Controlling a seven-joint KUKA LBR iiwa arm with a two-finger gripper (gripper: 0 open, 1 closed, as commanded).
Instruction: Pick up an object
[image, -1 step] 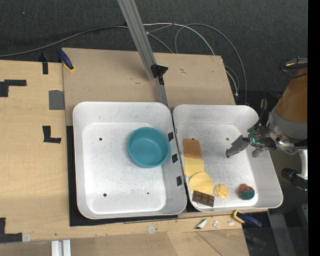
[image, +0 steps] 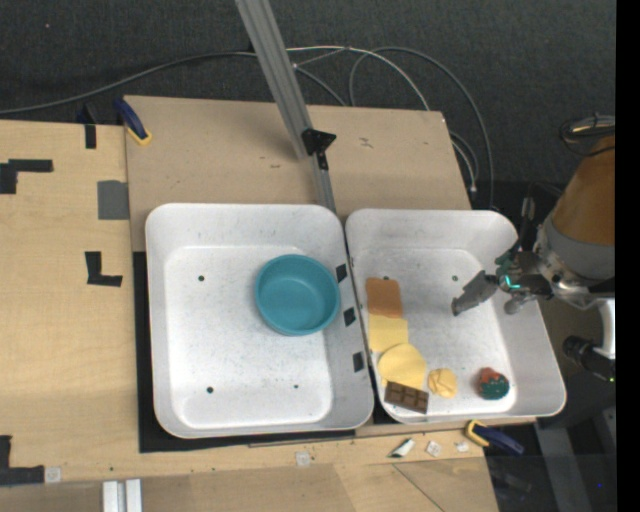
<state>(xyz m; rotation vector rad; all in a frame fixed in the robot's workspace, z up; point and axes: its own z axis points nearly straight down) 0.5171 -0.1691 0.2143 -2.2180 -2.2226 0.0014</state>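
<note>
Done: nothing lifted; every object lay in the bins.
Gripper (image: 487, 292): jaws apart, empty, over right bin (image: 440, 238).
Left: the whole pick.

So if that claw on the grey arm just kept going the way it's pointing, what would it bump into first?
Probably the bare white floor of the right-hand bin. The gripper points left and downward, and its line seems to end short of the brown rectangular block. Depth is hard to judge from above.

I am looking at two white bins (image: 240, 225) showing a smooth, speckled plastic finish. The blue bowl (image: 295, 293) is looking like matt plastic. The bench (image: 60, 200) is showing pale wood grain, and the slanted pole (image: 275, 60) above it is looking like dull grey metal.
</note>
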